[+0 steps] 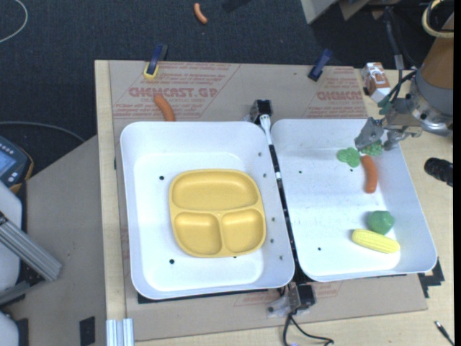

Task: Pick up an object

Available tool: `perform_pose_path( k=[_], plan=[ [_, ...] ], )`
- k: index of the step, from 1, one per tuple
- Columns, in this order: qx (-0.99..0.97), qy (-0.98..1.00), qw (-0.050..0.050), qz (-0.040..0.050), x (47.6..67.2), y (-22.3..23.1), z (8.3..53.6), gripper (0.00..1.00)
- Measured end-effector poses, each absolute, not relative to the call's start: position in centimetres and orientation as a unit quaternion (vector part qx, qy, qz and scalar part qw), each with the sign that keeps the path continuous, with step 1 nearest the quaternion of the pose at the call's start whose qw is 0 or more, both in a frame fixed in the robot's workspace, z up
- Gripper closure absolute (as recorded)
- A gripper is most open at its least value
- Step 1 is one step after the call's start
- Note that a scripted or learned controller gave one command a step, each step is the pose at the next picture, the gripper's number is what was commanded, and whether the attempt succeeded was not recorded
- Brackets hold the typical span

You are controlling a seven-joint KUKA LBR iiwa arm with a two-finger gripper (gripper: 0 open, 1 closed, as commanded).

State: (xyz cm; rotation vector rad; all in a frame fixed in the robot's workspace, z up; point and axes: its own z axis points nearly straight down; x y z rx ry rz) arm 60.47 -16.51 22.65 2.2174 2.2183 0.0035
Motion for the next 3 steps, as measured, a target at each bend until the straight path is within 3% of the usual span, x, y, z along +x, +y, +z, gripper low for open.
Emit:
perform_pose_path(
  k=[3],
  plan=[
    [0.705,0.709,-0.002,-0.0006,61.8,-0.6,21.8,1.0]
  ],
)
